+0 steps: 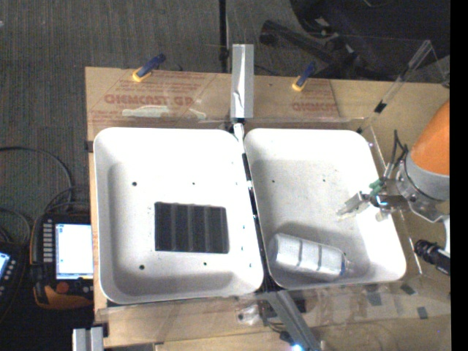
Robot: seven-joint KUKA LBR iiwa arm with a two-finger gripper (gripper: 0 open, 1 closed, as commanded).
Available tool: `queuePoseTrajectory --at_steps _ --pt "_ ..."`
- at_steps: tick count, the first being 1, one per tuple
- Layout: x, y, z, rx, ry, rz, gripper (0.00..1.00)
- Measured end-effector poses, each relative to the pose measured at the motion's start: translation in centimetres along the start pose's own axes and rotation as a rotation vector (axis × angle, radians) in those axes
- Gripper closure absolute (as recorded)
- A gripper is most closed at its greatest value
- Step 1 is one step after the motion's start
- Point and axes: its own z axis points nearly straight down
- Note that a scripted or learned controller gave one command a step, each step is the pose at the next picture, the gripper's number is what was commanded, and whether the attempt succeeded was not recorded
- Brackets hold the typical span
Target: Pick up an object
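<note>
Lying on its side, a clear plastic bottle (309, 256) with a ribbed, shiny body rests against the near wall of the right bin (307, 148). Beyond the bottle, over that bin's right edge, hovers the gripper (354, 205), its pale fingers apart, holding nothing, seemingly ready to descend.

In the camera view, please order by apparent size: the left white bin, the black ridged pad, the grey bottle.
1. left white bin
2. black ridged pad, lying in that bin
3. grey bottle, lying in the right bin; clearly smaller than the pad
</note>
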Motion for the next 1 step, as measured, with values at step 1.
queuePoseTrajectory --at_steps 1 --pt "2.78 -0.62 9.20 -0.016 -0.004 -0.080 0.00"
